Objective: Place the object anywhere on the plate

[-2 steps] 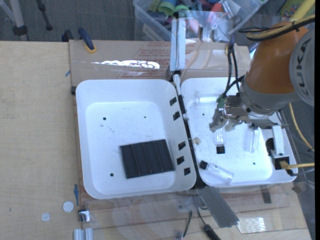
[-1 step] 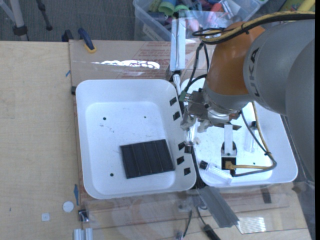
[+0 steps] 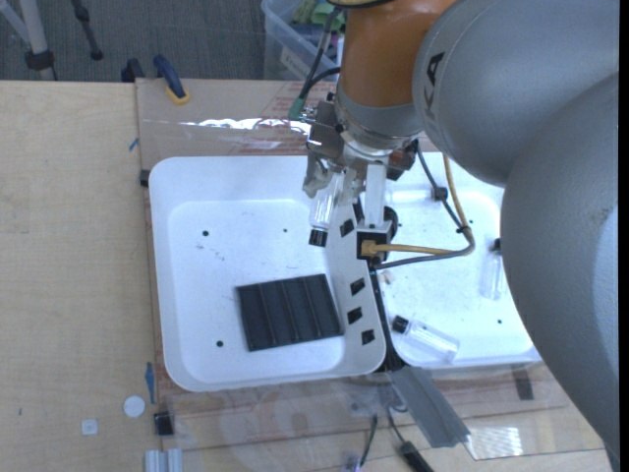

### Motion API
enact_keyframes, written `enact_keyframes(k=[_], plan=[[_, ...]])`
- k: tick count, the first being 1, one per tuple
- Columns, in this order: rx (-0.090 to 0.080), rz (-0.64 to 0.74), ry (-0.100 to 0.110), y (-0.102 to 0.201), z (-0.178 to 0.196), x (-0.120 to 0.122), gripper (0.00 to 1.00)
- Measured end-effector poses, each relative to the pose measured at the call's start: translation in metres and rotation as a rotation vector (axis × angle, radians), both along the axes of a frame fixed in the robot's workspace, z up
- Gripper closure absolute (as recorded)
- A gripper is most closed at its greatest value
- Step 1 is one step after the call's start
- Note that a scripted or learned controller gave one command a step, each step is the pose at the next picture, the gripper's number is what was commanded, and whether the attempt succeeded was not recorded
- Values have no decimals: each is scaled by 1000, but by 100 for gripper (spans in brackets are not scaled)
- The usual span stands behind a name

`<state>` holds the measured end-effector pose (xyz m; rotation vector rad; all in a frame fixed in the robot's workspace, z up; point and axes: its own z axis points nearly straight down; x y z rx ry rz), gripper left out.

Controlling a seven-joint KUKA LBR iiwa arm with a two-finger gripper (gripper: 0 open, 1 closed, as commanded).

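Right, I've got the gripper point(image 3: 321, 207) clenched on a clear tube point(image 3: 321, 211), hanging over the left bin point(image 3: 177, 264) above the dark plate point(image 3: 287, 312) for the drop.

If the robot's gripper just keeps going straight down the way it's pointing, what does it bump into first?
Probably the bare white floor of the left bin. The gripper points downward over that bin's right part, above and to the right of the dark ridged plate. Depth is hard to judge, so it might instead land near the divider between the bins.
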<state>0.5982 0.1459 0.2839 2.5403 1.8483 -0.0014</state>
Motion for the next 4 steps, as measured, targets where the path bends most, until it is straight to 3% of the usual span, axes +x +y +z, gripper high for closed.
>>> enact_keyframes(k=[1,2,3,4], plan=[[0,423,-3,31,96,-34,100],[0,348,3,67,37,-38,100],[0,567,1,40,28,-14,100],[0,1003,-6,57,51,0,100]])
